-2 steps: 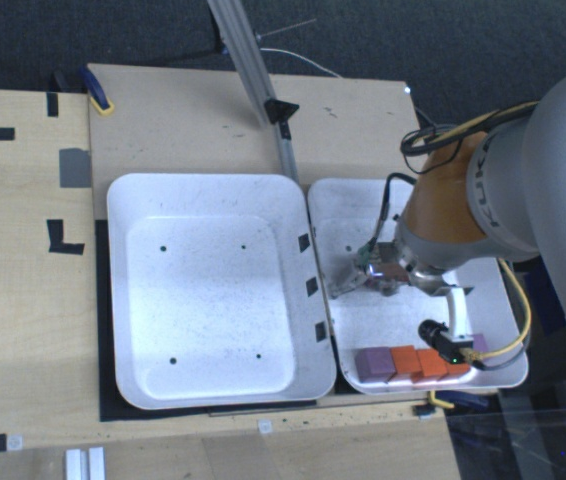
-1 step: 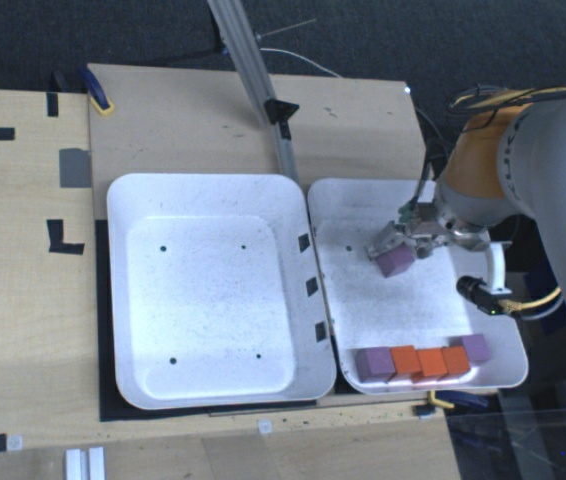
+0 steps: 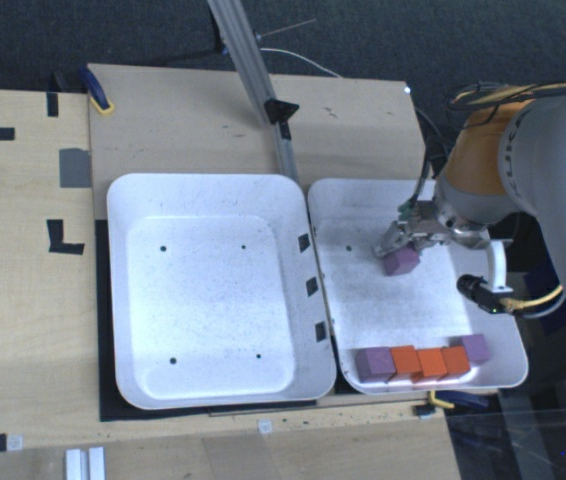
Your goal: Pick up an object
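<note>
A small purple block point(image 3: 400, 261) sits in the right bin point(image 3: 363, 208), in its upper middle part. My gripper point(image 3: 401, 240) is right above that block, its metal fingers reaching down to the block's top edge. The block's lower half shows below the fingers. Along the right bin's front wall lies a row of blocks: a purple one point(image 3: 373, 363), an orange one point(image 3: 405, 360), another orange one point(image 3: 440, 362) and a small purple one point(image 3: 476, 347).
The left bin point(image 3: 203, 288) lies beside the right one, with black clips point(image 3: 311, 286) along the shared wall. A slanted metal pole point(image 3: 248, 58) rises at the back. The arm's orange band point(image 3: 483, 153) and a black cable with yellow wire point(image 3: 508, 300) hang over the right bin's right side.
</note>
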Robot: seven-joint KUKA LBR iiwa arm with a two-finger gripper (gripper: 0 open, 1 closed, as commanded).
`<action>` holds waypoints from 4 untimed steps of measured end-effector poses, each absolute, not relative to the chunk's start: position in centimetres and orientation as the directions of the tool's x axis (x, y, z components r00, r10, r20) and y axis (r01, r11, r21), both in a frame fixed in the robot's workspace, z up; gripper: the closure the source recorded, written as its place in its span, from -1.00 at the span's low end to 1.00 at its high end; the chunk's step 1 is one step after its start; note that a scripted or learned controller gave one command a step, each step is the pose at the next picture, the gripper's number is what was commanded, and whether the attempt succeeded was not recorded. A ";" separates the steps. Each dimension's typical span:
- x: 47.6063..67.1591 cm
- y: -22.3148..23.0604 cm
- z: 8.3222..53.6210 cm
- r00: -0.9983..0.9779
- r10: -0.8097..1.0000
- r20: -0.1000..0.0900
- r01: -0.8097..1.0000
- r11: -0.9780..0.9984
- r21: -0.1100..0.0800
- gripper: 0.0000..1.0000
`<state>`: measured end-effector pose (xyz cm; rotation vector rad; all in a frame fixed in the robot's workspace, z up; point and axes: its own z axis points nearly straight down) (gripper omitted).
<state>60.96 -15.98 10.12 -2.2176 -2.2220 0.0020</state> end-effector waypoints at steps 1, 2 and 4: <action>62.6 -18.3 13.7 -0.001 1.000 -0.002 1.000 0.001 0.002 1.00; 62.5 -10.9 10.2 -0.007 1.000 0.003 1.000 0.007 -0.005 1.00; 64.8 5.7 24.0 -0.010 1.000 0.004 1.000 0.010 0.001 1.00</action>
